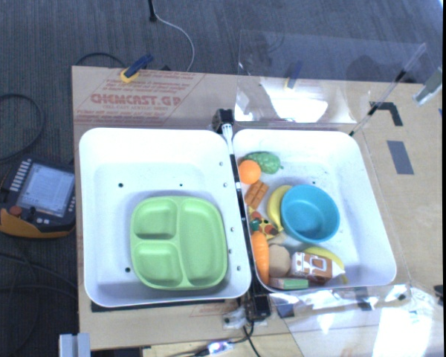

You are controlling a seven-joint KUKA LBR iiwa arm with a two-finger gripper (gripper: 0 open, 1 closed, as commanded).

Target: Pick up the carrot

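Gripper isn't in frame, so can't tell its state. Carrot [260, 253] lies in the right bin [372, 199] along its left wall near the front corner, hemmed in by a blue bowl [310, 213], banana [276, 203] and a small carton [310, 267]. Left bin [104, 162] holds a green divided plate [180, 242]; the bench [97, 99] stands on dark carpet [59, 21], pendant [33, 199] off its left edge.

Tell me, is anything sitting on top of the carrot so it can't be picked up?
Nothing lies on top of the carrot. It is squeezed in, though: the right bin's left wall on one side, a tan potato-like toy on the other, and small toys crowding its top end.
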